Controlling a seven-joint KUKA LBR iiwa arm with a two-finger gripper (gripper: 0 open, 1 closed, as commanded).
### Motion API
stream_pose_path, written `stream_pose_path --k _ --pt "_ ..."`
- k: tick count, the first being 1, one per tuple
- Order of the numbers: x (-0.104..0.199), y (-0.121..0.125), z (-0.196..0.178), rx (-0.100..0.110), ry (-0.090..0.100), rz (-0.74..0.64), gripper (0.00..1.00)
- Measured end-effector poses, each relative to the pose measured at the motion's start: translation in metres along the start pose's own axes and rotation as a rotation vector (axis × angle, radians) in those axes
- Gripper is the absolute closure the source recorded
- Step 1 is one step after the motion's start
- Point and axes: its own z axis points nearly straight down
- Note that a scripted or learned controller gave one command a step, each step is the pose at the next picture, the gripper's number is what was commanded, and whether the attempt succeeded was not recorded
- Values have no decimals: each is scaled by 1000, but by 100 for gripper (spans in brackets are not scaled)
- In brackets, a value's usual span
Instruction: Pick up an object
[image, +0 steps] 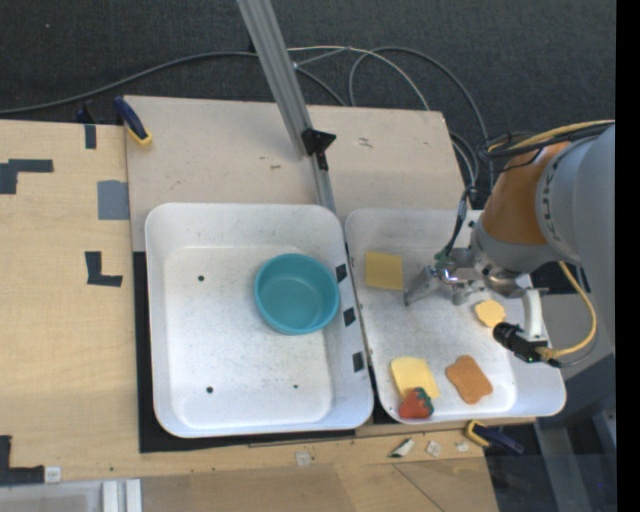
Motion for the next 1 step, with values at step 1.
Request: stream_pose_path --k 1 --pt "1 0 -11 0 1 -2 100"
